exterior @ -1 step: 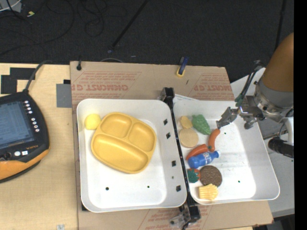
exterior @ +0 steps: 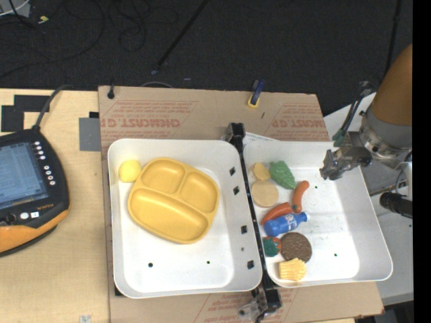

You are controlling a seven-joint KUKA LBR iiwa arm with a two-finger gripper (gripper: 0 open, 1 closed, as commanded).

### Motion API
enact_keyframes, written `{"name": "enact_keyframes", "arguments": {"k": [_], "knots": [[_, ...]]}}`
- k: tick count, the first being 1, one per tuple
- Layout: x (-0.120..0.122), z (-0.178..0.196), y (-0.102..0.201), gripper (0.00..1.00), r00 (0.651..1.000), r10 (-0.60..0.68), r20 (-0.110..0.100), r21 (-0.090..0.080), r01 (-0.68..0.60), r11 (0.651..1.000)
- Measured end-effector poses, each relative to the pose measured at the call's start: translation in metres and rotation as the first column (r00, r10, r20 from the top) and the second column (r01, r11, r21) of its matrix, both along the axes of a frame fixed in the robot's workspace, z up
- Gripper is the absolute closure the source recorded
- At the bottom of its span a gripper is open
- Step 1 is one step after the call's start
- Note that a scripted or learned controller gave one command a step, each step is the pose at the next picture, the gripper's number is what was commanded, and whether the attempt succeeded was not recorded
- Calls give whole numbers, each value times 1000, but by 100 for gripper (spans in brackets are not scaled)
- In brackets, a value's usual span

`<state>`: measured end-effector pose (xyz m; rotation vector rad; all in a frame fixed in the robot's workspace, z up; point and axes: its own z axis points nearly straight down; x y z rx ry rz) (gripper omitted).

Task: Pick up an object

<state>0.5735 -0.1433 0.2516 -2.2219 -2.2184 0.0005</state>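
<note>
The right bin holds toy food along its left side: a green leafy piece, two tan round pieces, an orange-red sausage, a red piece, a blue bottle, a brown disc, a teal piece and yellow crinkle fries. My gripper hangs over the bin's upper right part, to the right of the sausage and apart from every piece. I see nothing between its dark fingers.
The left bin carries a yellow divided plate and a small yellow ball. A black divider runs between the bins. A teach pendant lies on the bench at far left. Cardboard lies under the bins.
</note>
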Motion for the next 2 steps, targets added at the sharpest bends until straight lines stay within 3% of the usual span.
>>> {"name": "enact_keyframes", "arguments": {"k": [1, 2], "knots": [[8, -12, 31, 100, 1000, 3, -2, 1, -3, 1000], [-33, 72, 62, 100, 1000, 4, 6, 0, -4, 1000]]}}
